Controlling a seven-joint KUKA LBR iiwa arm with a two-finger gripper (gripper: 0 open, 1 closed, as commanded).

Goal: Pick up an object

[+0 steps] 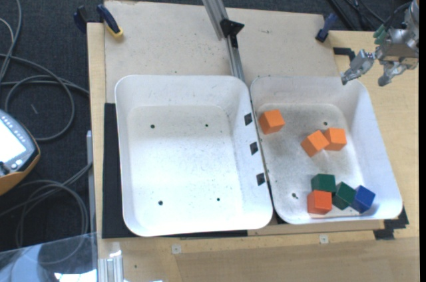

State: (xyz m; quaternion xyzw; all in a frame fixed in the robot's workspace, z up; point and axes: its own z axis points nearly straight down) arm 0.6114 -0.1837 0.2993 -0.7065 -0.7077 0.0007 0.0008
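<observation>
From the overhead camera I see my gripper (370, 74) hovering over the right bin's (373, 134) far corner, fingers spread and holding nothing. The blocks lie well apart from it: one orange cube (271, 121) alone, two orange ones touching mid-bin, four crowded at the near edge. My worry: dropping into that cluster (339, 194) could just shove blocks aside, or the fingers clip the rim

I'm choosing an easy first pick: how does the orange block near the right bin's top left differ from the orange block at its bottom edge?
The upper orange block stands alone on bare bin floor; the lower orange block touches a green block. The upper one sits near the divider, the lower one by the right bin's front rim. Both are orange cubes of similar size.
</observation>
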